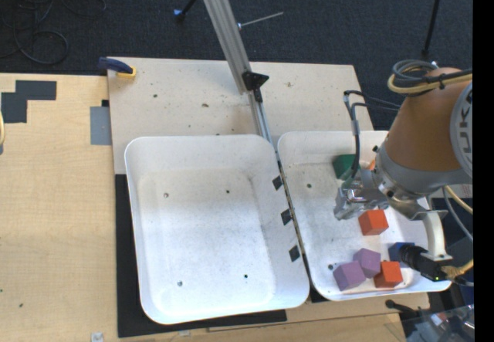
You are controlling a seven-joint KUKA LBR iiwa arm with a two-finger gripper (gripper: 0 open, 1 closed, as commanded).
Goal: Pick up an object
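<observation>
Hovering over the right white bin (309,155), the metal hand (351,201) shows no readable grip. Just right of it lies an orange cube (373,221); below sit two purple blocks (357,269); above, a green object (344,165).

Smooth white plastic bins (201,302), pale matt wooden bench (54,201), brushed metal rail (224,16), matt coloured blocks (373,221)

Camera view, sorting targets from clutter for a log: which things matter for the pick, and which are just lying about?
For the job:
tool
orange blocks
purple blocks
green object
blue object
right bin

Lying about:
left bin
aluminium post
blue clamp
</observation>
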